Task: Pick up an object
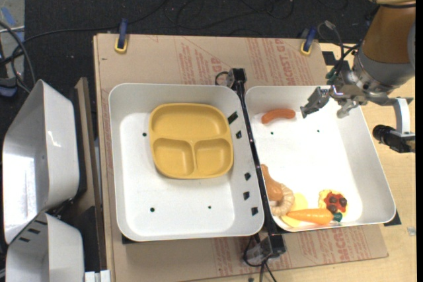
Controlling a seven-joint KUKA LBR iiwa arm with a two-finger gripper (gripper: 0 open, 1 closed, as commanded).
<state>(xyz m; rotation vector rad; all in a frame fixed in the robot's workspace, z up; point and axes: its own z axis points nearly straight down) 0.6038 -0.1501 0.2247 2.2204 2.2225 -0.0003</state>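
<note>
In the right bin (344, 155) an orange sausage (278, 115) lies near the far left corner. Along the near edge lie a carrot (309, 214), a shrimp-like piece (276, 192) and a small pizza-like toy (333, 200). My gripper (328, 104) hovers over the far right part of that bin, open, with nothing between its fingers. It stands to the right of the sausage, apart from it.
The left bin (132, 195) holds a yellow divided plate (192, 140). A black divider (248, 142) runs between the bins. Orange clamps (121, 44) (307, 44) sit at the far edge of the board. White containers (36, 162) stand at the left.
</note>
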